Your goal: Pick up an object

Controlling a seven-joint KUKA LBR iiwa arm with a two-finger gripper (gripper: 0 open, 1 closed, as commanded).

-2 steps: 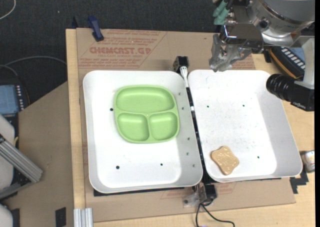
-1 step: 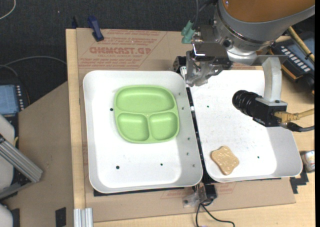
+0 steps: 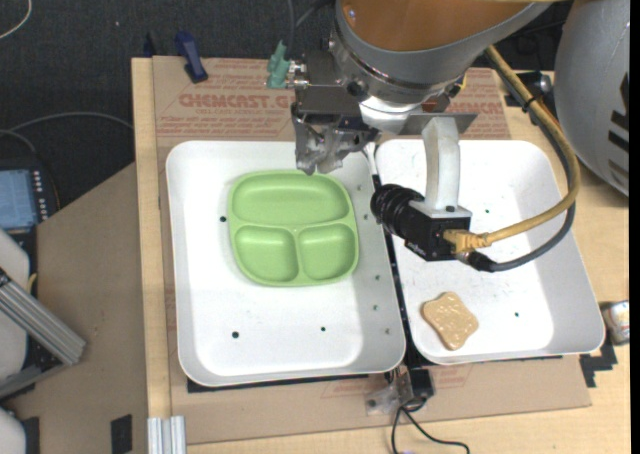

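Pincer (image 3: pixel 322 154) hung at the far rim of the green divided plate (image 3: pixel 294 227), its fingers close together with nothing between them; contact with the rim could not be judged. That plate lay flat in the left bin (image 3: pixel 200 327), long axis across the bin, its single large compartment toward the far side.

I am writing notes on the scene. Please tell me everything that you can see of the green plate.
The green plate is a pale green divided dish, plastic by its look, with rounded corners. It has three compartments: one long at the far side, two smaller at the near side. It lies flat in the left bin, toward its far right part. The gripper is at its far edge; contact cannot be judged.
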